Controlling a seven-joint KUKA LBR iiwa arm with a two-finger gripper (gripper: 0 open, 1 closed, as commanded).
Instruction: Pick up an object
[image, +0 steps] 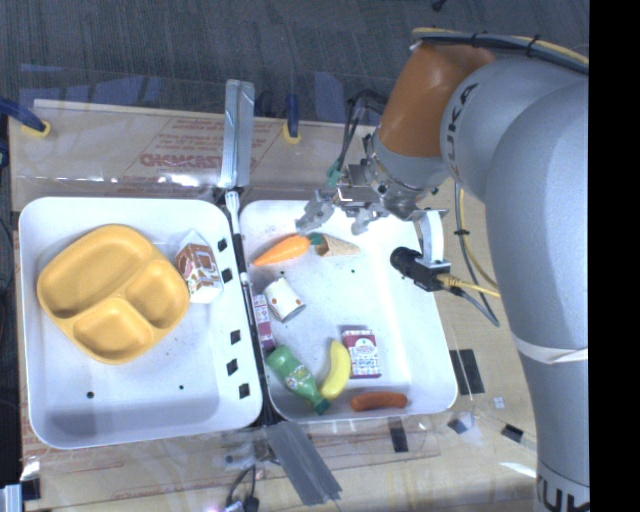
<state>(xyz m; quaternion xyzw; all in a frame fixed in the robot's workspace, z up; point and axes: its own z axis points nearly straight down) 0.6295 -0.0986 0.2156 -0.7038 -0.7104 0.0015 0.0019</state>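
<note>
**Hovering over the right bin's far edge**

Reaching in from three o'clock, the grey arm with the orange band (425, 95) is holding its two-finger gripper (340, 213) above the twelve o'clock end of the right-hand shallow white bin (425, 340). The metal fingers (313, 212) are spreading apart, and nothing is sitting between them. Whether the fingertips are touching anything below cannot be told from this slant.

Just under the gripper, an orange plastic carrot (280, 249) is lying on its side, pointing toward nine o'clock, and a pale cone-shaped piece with a green end (337, 245) is lying just beside it toward three o'clock. Neither is being held.

Toward six o'clock from the carrot, a small white cylinder with a red label (284, 298) is lying tilted near the bin's nine o'clock wall. Further toward six o'clock, a green plastic bottle (295, 377) is lying next to a yellow toy banana (336, 368), the two touching or nearly so. A small red and white carton (360, 351) is resting just at three o'clock of the banana, and a reddish-brown toy sausage (379, 401) is lying along the six o'clock wall.

In the left-hand shallow white bin (130, 415), a yellow three-compartment tray (112, 291) is sitting toward nine o'clock, with a small brown and white carton (199, 267) leaning just at its three o'clock side.
</note>
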